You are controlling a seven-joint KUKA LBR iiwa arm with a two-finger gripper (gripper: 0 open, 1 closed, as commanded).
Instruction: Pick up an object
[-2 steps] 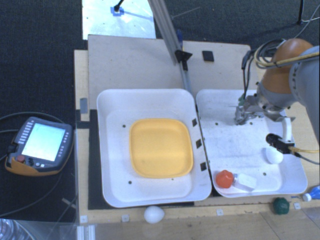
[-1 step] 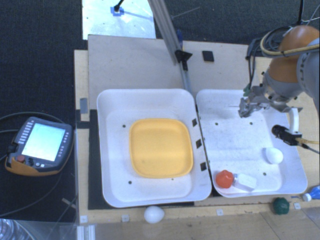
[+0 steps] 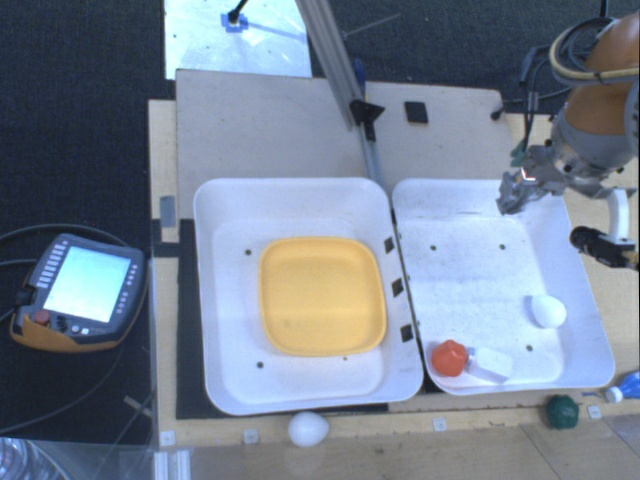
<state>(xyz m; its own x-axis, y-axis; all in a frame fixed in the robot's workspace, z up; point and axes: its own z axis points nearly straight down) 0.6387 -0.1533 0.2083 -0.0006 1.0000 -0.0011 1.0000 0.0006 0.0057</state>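
Note:
In the right bin point(image 3: 470, 268) lie a white egg-shaped object point(image 3: 547, 311) near the right wall and an orange-capped white piece point(image 3: 466, 360) at the front edge. A yellow square plate point(image 3: 322, 295) rests in the left bin point(image 3: 230, 268). My gripper point(image 3: 511, 197) hangs over the back right corner of the right bin, well away from the objects, with nothing visibly held.
A white egg point(image 3: 308, 429) and a dark green ball point(image 3: 562, 410) lie on the bench in front of the bins. A teach pendant point(image 3: 78, 290) sits at the left. A metal pole point(image 3: 335, 48) slants over the back.

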